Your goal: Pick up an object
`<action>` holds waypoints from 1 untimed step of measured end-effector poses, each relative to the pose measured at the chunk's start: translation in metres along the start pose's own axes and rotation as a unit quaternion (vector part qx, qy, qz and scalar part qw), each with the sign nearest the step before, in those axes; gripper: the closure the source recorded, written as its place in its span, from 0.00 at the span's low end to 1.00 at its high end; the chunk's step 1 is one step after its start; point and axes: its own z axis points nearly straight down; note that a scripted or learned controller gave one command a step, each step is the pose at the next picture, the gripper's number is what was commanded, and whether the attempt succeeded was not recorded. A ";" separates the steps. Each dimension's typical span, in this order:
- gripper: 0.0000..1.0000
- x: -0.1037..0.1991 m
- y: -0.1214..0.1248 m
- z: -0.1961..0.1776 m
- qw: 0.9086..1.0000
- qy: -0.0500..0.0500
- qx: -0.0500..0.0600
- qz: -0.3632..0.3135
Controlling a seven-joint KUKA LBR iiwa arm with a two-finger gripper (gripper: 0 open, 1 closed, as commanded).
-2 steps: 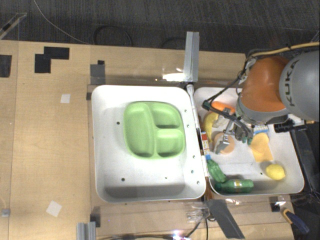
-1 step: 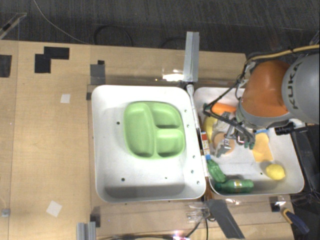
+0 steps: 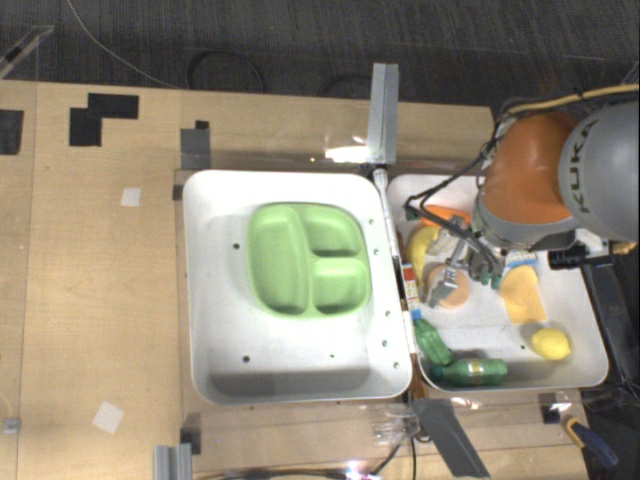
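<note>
The arm (image 3: 560, 173) enters from the right edge of the frame, grey with its orange band uppermost, wrist bent downward. Its gripper (image 3: 452, 276) sits right of centre, pointing toward the lower left.

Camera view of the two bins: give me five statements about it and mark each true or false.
1. The green divided plastic tray lies in the left white bin. True.
2. The small round yellow lemon lies in the left bin. False: it lies in the right white bin.
3. The tool is above the right bin. True.
4. The green tray stands on edge. False: it lies flat.
5. The long green plastic vegetable lies near the right bin's front wall. True.
</note>
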 end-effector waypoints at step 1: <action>0.00 0.020 -0.057 -0.001 0.999 -0.002 0.001 0.044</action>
